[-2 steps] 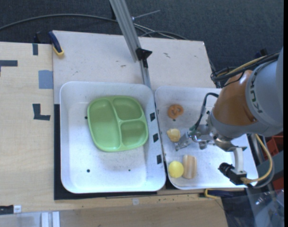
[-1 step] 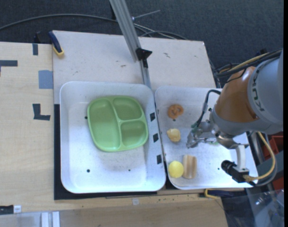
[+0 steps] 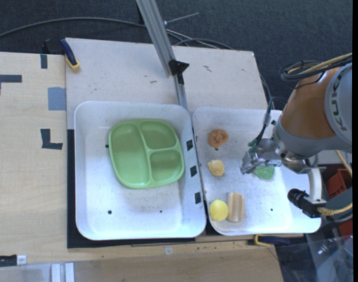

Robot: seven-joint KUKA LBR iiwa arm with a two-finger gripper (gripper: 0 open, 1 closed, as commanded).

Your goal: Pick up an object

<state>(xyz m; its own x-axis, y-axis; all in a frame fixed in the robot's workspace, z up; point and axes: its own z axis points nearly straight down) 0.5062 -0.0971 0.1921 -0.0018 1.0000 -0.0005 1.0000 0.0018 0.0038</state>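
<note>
Camera view, gripper (image 3: 253, 163) beside green object (image 3: 264, 172), orientation unclear

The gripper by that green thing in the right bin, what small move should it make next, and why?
Probably lower a little onto the green object. The gripper sits at its left edge in the right bin, and nothing shows between its fingers yet.
</note>
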